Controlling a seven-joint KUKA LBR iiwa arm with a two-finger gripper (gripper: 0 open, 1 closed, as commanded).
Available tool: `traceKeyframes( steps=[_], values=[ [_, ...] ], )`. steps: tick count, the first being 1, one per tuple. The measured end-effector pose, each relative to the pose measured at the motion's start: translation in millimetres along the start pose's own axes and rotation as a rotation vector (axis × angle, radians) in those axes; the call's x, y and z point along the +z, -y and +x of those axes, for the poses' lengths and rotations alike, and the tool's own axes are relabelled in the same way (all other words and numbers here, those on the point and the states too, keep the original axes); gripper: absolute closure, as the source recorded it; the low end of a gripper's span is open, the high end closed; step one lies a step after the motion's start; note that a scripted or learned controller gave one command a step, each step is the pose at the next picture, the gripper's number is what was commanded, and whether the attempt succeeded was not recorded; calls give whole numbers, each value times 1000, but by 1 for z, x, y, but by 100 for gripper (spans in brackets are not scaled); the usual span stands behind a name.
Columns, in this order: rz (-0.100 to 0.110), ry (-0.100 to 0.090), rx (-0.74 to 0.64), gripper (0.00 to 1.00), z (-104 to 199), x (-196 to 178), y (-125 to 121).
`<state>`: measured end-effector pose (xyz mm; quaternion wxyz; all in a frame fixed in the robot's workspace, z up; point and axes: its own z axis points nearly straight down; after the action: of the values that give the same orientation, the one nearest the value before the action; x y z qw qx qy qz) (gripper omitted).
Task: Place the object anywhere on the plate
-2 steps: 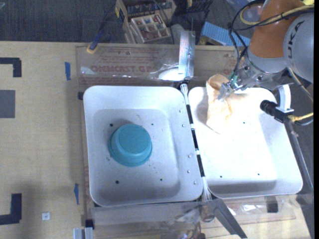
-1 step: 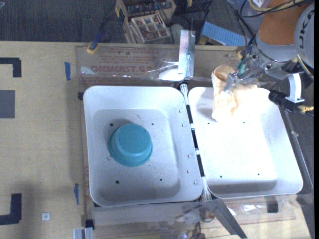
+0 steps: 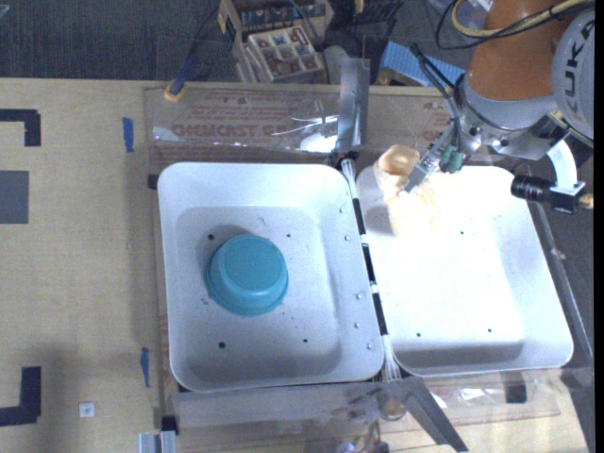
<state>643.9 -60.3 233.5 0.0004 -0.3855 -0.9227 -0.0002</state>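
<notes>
A pale wooden bench [image 3: 75, 281] carries two white bins, with cluttered boxes [image 3: 274, 36] on the dark floor beyond. In the right bin's [image 3: 472, 347] far left corner, the pincer [image 3: 415, 179] touches a small tan object [image 3: 396, 161]; whether it grips cannot be told. The left bin [image 3: 311, 338] holds a teal plate [image 3: 247, 273], well apart from the object.

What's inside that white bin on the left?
The left bin holds one blue round plate, seemingly upside down, and a few dark specks. Whatever lies beneath the plate is covered.
</notes>
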Motion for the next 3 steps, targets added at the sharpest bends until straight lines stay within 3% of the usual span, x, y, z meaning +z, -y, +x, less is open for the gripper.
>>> traceKeyframes(
  steps=[2,3],
  values=[
    [-2,0,-788,100,96,-2,-19],
    [-1,0,-794,100,153,0,-28]
  ],
)
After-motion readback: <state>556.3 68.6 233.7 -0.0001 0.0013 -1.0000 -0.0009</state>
